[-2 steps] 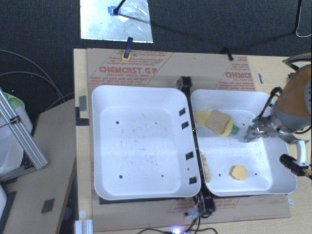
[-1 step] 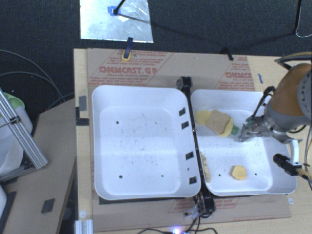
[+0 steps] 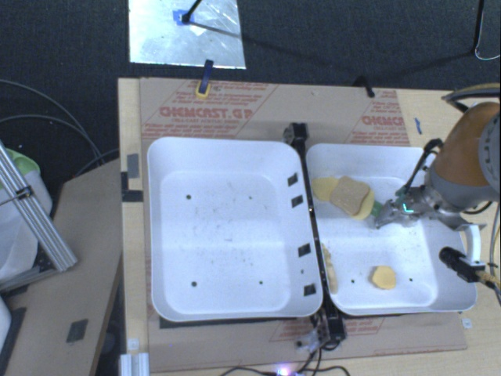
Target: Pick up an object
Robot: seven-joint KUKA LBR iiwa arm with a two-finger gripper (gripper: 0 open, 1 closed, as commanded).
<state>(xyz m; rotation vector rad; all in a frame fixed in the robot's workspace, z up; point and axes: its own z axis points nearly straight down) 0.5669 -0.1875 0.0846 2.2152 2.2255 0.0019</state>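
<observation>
- On my feed, the left bin [image 3: 227, 229] sits on the desk [image 3: 258, 104] with its white floor showing just a few dark specks.
- A black divider [image 3: 309, 225] runs between the two bins, which sit touching side by side.
- In the right bin [image 3: 407, 276], up near its far-left corner, I see a pale yellow flat piece [image 3: 323, 186] lying just inside the wall.
- Leaning on that piece and overlapping its right side is a tan slice that looks like bread [image 3: 352, 197], sitting in the far half of the bin.
- Along the right bin's left wall, towards the near side, there is a thin pale strip [image 3: 329, 269]; I can't make out what it is.
- Near the near edge of the right bin, about mid-width, a small yellow chunk [image 3: 383, 277] lies on its own, well apart from the bread.
- The hand [image 3: 383, 214] is low in the right bin, just beside the right edge of the bread; a bit of green shows at its tip, and I cannot tell how far it is spread or whether it has anything in its grip.
- The arm [image 3: 470, 167] comes in over the right bin's right edge, its orange band above the grey wrist.
</observation>
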